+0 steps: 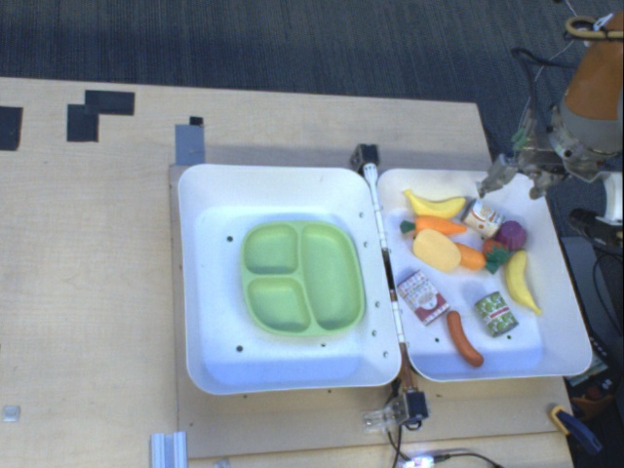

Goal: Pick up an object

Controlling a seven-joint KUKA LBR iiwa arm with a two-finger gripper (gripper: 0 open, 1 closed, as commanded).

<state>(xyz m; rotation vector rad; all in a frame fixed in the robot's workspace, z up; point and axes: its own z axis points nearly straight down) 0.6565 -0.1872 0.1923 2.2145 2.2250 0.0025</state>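
Hovering at the right bin's (561, 354) far right corner, gripper (514, 175) has fingers spread with nothing between them, toy food piled below-left in that bin, nearest the small can (482, 217) and upper banana (436, 204); green tray (302, 277) in left bin (210, 359).

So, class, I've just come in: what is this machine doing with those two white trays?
A grey robot arm with an orange band reaches in from the right, its tool hovering at the far edge of the right white bin. That bin holds toy food: two yellow bananas, orange carrots, a purple piece, a red sausage and small packets. Nothing is visibly gripped. The left white bin holds a green divided plate.
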